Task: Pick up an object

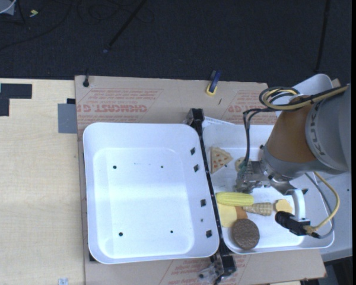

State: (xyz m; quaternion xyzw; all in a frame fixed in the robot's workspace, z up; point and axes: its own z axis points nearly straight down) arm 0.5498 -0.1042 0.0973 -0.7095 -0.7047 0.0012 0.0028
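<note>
The right bin [320, 242] holds several pieces of toy food. A tan triangular wedge [220, 158] lies near its left wall. A long yellow piece [234, 199] lies across the middle, with a pale corn cob [258, 208] just below it. A small yellow piece [283, 205] sits to the cob's right. A yellow block [226, 216] rests by the left wall, and a brown round cookie [246, 233] lies at the front. My gripper [245, 181] hangs low in this bin, just above the right end of the long yellow piece, the arm covering what lies behind it.
The left bin [98, 159] stands beside the right one, and their walls meet at a black clamp strip [203, 177]. Both bins rest on a cardboard sheet [136, 100]. A blue and yellow clip [213, 83] sits at the sheet's back edge.
</note>
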